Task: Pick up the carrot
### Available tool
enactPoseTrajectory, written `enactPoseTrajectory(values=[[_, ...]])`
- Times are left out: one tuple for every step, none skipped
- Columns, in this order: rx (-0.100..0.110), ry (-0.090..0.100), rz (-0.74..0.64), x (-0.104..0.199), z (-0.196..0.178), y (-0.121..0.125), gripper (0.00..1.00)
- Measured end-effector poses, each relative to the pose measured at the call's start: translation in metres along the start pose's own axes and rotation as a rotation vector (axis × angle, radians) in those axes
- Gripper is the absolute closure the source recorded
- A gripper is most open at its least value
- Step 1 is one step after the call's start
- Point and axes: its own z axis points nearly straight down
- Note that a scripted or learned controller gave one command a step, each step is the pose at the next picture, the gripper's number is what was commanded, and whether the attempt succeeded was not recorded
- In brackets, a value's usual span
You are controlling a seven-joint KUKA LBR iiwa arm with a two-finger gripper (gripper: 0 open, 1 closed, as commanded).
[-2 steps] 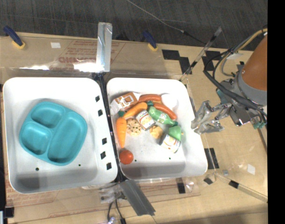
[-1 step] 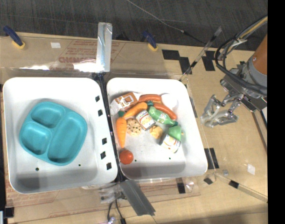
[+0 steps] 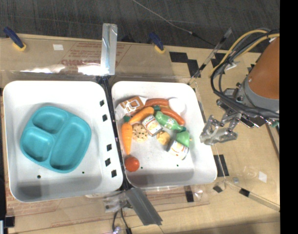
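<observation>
- Carrot (image 3: 126, 136): in the right bin (image 3: 197, 111), at its far wall from your tool (image 3: 218, 133), beside a tomato (image 3: 131, 164).
- Tool: outside that bin; grip state cannot be told.
- Handling: probably a light, stiff, smooth toy; grip across mid-length.

A brown cardboard-covered table (image 3: 266, 189) fills most of the view, marked with black squares and strips of tape. Blue clamps (image 3: 14, 38) grip its far edge. Beyond that edge lies a dark grey carpeted floor (image 3: 56, 6), crossed by a thin pale cable (image 3: 153, 11).
</observation>
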Motion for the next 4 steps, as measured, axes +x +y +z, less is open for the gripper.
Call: enactPoseTrajectory(values=[[0.005, -0.001, -0.132, 0.006, -0.031, 0.006, 1.00], [0.006, -0.001, -0.188, 0.007, -0.047, 0.008, 1.00], [0.006, 0.000, -0.483, 0.008, -0.118, 0.008, 1.00], [-0.003, -0.001, -0.814, 0.008, -0.051, 0.009, 1.00]])
